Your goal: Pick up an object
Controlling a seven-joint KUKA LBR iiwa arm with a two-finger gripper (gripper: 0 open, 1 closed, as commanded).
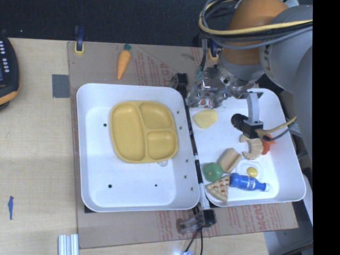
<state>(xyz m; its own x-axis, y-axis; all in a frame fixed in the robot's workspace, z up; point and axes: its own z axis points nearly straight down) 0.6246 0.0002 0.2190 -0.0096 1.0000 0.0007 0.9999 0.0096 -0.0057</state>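
Note:
My gripper [204, 96] hangs over the far left corner of the right bin [289, 166], close to the wall between the bins. Just in front of it a pale yellow oval piece [205, 118] lies on the bin floor, apart from the gripper. Nearer the front of that bin lie a tan croissant [253, 149], a tan bread block [229, 159], a green ball [213, 171], a fried egg [251, 171], a blue bottle [247, 183] and a pizza slice [219, 189]. I see nothing held in the gripper.
The left bin [95, 190] holds a yellow divided plate [143, 130]. A toy carrot [123, 61] lies on the cardboard behind the left bin. A black and orange device [7, 70] sits at the bench's far left edge.

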